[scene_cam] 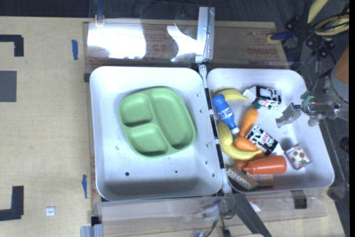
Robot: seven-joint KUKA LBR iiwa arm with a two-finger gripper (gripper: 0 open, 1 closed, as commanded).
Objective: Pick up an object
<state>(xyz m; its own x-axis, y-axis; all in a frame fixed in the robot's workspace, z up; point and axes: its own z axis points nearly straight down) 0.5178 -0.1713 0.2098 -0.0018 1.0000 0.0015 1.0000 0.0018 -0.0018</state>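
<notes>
Seemingly we hung our gripper [294, 115] over the right bin [319, 147], near the small carton [298, 156], picking a target. We couldn't tell its fingers' state.

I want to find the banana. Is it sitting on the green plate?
No, the banana lies in the right bin among the other toys, while the green plate sits alone in the left bin.

We see the right bin [319, 172] crowded along its left wall: banana [227, 141], blue bottle [224, 112], carrot [249, 119], red bottle [265, 164] packed touching. Open floor runs along its right wall, broken by a small carton [298, 156]. Left bin [105, 136] holds a green tray [157, 120] mid-floor; its edges stay free.
</notes>
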